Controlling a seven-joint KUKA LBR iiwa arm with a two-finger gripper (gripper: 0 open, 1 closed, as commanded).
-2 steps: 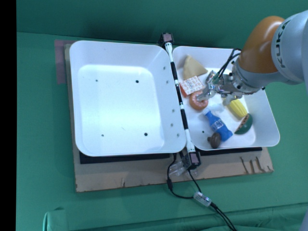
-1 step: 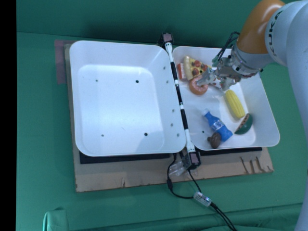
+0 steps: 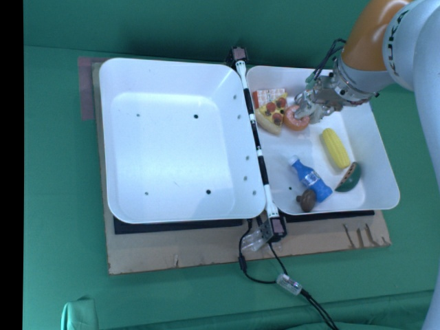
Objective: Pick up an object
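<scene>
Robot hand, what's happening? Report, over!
Hand low over the right bin, on the orange ring toy. Nothing lifted. Pizza slice touching alongside.

The bench [image 3: 55, 184] is covered by a green cloth. A brown cardboard sheet [image 3: 179, 256] is laid flat on it, and two white bins [image 3: 172, 74] are set side by side on dark mats [image 3: 179, 225] above the sheet. A cable [image 3: 302, 294] is trailed across the cloth near the front.
</scene>
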